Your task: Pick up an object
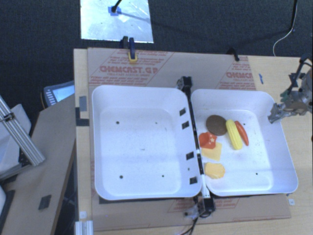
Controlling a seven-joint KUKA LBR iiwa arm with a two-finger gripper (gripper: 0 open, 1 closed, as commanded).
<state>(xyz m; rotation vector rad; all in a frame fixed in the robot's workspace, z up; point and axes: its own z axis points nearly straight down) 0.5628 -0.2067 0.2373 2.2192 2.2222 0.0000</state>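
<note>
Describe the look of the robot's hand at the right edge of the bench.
The hand is a small grey metal assembly with pale, dull finger parts jutting left over the rim of the right-hand shallow white bin. Above it sit blocky grey fittings and thin dark cables or struts. It is too small and blurred to make out markings.
</note>
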